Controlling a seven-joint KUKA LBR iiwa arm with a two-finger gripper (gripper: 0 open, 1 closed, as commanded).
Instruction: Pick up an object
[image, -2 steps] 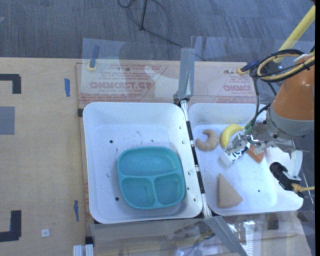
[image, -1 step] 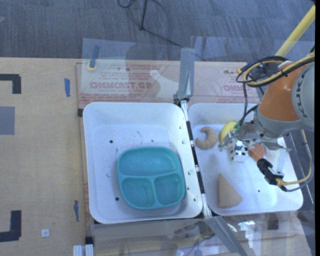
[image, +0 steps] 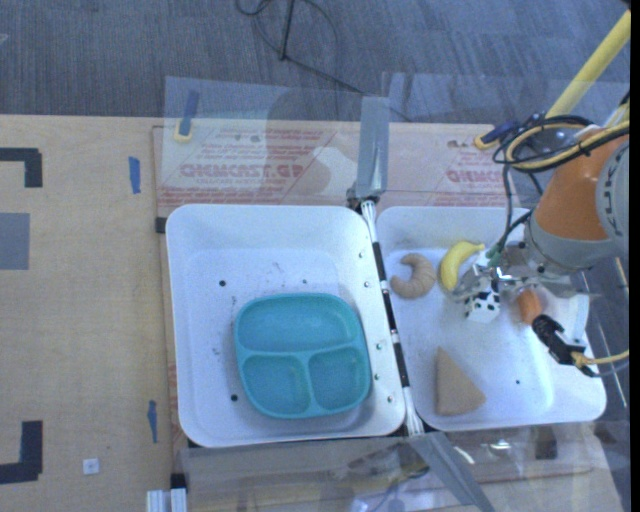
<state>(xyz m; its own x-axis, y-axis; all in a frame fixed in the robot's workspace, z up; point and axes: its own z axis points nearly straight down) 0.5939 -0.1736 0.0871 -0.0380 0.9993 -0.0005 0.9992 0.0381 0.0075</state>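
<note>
Working in the right bin (image: 570, 400), with the gripper (image: 492, 272) hanging just right of the banana (image: 457, 262) and above a spotted toy (image: 482, 304) lying just below-right of that banana. Cannot tell whether the claw is released or clenched; too tangled with wrist hardware and cables to read. No sign of anything lifted clear of the bin floor.

Likely at the reach-and-close step, with the banana or the spotted toy as the nearest candidates. Other choices around the banana: a croissant (image: 414, 276) just left of it, an orange piece (image: 528, 304) to its right beyond the toy, a tan wedge (image: 456, 384) well below it with open floor around.

To do this step well:
- Pick one target and centre over it before descending; avoid straddling banana and toy together, as both lie close enough to jam or squirt aside.
- For the banana, close across its narrow width near the middle, not along the curve.
- For the toy, come straight down and close low, as it is probably light and apt to tip.
- Lift slowly and vertically, then check for something actually held before moving off.
- Failing that, try the wedge, being well apart from its neighbours.
</note>
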